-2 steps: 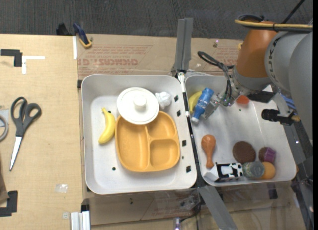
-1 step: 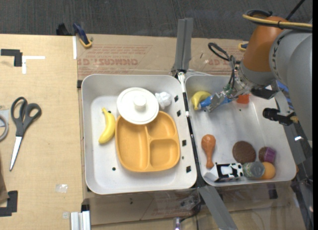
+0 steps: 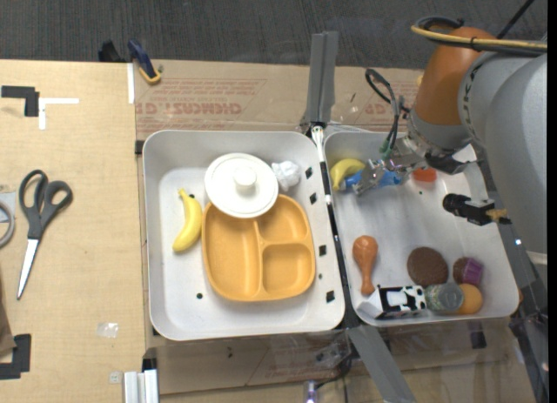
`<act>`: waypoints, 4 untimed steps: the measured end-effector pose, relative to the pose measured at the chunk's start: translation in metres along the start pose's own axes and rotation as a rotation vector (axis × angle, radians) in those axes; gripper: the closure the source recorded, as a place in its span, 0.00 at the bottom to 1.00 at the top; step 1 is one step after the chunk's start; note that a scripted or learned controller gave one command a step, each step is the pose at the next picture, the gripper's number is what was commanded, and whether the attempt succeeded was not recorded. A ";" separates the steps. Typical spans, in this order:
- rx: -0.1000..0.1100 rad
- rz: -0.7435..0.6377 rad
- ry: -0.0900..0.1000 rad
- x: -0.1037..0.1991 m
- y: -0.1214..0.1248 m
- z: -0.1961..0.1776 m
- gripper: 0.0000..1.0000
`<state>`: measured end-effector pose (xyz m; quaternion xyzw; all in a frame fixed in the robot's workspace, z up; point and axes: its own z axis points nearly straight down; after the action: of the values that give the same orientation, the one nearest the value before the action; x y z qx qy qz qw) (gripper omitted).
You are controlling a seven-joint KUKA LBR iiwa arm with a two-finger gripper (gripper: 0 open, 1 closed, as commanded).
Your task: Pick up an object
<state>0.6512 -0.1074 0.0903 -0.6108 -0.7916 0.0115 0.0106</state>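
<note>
A: Where does the arm stand?

B: It reaches in from the counter's right side, and the tool [image 3: 383, 172] sits low in the right bin [image 3: 487, 253], near that bin's far left corner. It is over a small blue object [image 3: 355, 182] lying just beside a yellow banana-shaped toy [image 3: 345, 168]. That looks like the piece it is after, judging by how low the wrist has been brought.

A: Is the tool pinching it?

B: Cannot tell. The tips are lost in clutter, so spread or pressed together is anyone's guess.

A: Count the rest.

B: In the right bin: one drumstick [image 3: 365, 260], one brown disc [image 3: 427, 265], one purple piece [image 3: 469, 269], one black-and-white item [image 3: 399, 300] at the near edge, beside a greyish round piece [image 3: 448, 297] and an orange one [image 3: 473, 299]. The left bin [image 3: 161, 245] holds one banana [image 3: 187, 221], one yellow divided tray [image 3: 261, 258], one white lid [image 3: 241, 184] overlapping the tray's far rim, and one small white lump [image 3: 287, 172]. One pair of scissors [image 3: 36, 214] lies by the counter's left edge, well apart from both bins.
</note>
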 end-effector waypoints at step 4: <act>-0.028 0.027 -0.004 0.109 -0.016 -0.197 1.00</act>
<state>0.6138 -0.0053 0.2879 -0.6216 -0.7833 0.0018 0.0002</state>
